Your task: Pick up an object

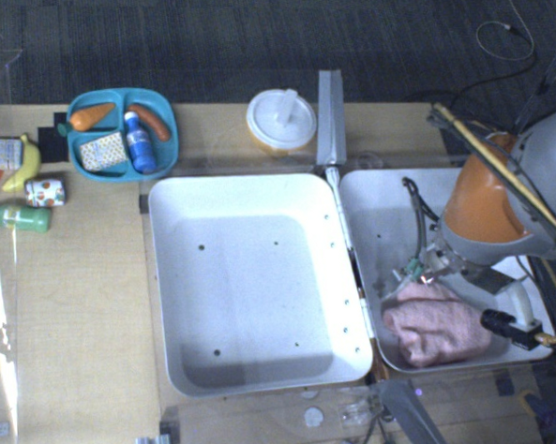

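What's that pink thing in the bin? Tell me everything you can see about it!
It is a pink cloth, soft and fuzzy-looking, like a small towel. It lies crumpled in a lumpy heap with folds, not spread flat. It rests on the floor of the right bin, at the end nearest the bottom of the view, close to that wall. The gripper hangs by its upper edge; I cannot tell whether they touch.

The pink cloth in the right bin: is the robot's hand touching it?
Cannot tell. The camera view shows the hand at the upper edge of the pink cloth, with neither gap nor contact plain.
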Available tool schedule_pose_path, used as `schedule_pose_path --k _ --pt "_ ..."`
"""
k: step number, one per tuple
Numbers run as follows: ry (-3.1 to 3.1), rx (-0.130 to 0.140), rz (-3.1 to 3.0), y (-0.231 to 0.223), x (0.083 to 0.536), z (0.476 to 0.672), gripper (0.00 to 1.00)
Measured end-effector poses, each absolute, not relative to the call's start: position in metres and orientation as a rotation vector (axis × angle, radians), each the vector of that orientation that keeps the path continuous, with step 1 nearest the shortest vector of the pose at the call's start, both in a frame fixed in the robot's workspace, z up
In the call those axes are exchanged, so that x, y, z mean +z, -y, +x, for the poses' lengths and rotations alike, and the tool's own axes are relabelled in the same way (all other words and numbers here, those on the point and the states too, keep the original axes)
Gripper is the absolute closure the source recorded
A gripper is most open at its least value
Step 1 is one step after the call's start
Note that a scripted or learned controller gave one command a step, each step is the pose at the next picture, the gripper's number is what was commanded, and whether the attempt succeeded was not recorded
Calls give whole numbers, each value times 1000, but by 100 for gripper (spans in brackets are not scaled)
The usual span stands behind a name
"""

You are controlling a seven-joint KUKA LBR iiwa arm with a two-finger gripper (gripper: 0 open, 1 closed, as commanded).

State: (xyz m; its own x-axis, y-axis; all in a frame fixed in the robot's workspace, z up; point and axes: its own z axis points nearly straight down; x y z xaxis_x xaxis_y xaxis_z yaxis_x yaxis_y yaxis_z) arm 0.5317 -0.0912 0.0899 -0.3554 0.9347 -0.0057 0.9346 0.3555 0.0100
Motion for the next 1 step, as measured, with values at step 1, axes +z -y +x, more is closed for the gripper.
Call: schedule_pose_path --k 1 --pt "-2572 11 1767 93 99 536 100"
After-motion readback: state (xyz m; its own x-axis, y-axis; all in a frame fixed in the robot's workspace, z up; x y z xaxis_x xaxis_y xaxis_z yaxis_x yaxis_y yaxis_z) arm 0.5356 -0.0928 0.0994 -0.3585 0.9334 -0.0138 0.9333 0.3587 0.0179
